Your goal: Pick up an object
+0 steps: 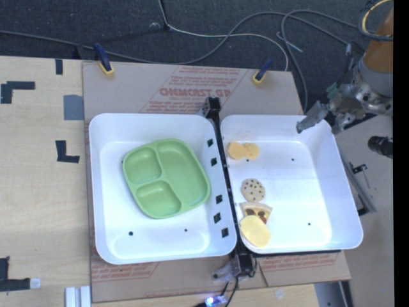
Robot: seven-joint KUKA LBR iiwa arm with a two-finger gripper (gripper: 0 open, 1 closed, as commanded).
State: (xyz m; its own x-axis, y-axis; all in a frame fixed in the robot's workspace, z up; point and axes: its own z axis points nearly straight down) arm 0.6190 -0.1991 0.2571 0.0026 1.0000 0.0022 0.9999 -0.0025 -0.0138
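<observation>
The likeliest things to pick lie in the right bin (319, 171), all gathered along its left wall: a pale yellow piece (243, 151) near the top, a round cookie (253, 188) with dark chips below it, and at the bottom a small wedge (254, 210) touching a larger yellow disc (256, 233). The cookie stands apart from its neighbours, so it looks like the easiest target; the wedge and disc touch, and a grasp there could nudge one while taking the other. All these pieces look flat, so the approach should come straight down, centred, and low enough to catch the edges, while keeping off the divider between the bins. The left bin (105, 190) holds a green compartment tray (166, 178), which is wide and probably awkward to pinch. The gripper (317, 119) hangs over the right bin's upper right corner, well apart from the food pieces; whether it is open or closed I cannot tell. Both bins rest on a cardboard sheet (192, 88) on the desk (38, 171).
</observation>
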